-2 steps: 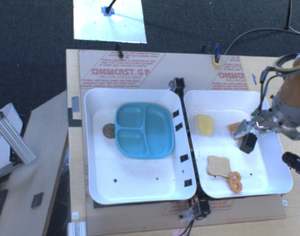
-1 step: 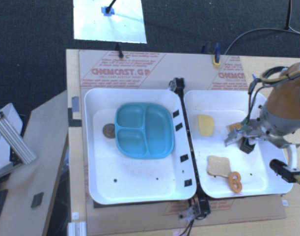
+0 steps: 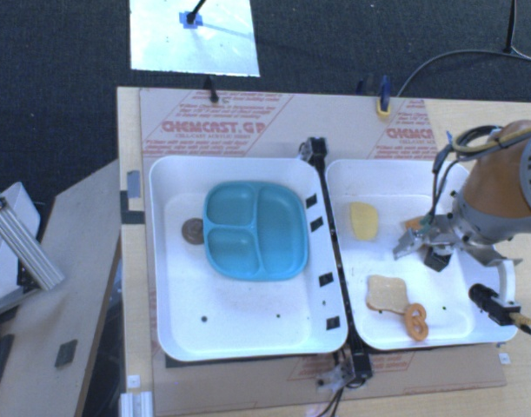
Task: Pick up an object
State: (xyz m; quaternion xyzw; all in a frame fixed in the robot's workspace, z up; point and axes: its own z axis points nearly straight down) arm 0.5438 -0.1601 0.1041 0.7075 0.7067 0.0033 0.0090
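In the right bin (image 3: 378, 181) lie a pale yellow piece (image 3: 364, 221) near the left wall, a toast-like slice (image 3: 387, 294) toward the front, and an orange pretzel-shaped ring (image 3: 415, 321) just beside it. My gripper (image 3: 419, 240) hangs low over the middle of this bin, right of the yellow piece and above the toast. A small orange bit shows at the fingers' left tip; whether it is held is unclear. The grey arm (image 3: 500, 194) comes in from the right.
The left bin (image 3: 174, 198) holds a blue divided plate (image 3: 254, 231) and a small round brown disc (image 3: 193, 230) at its left. A black divider strip (image 3: 326, 241) runs between the bins. Cables loop over the right bin's far corner.
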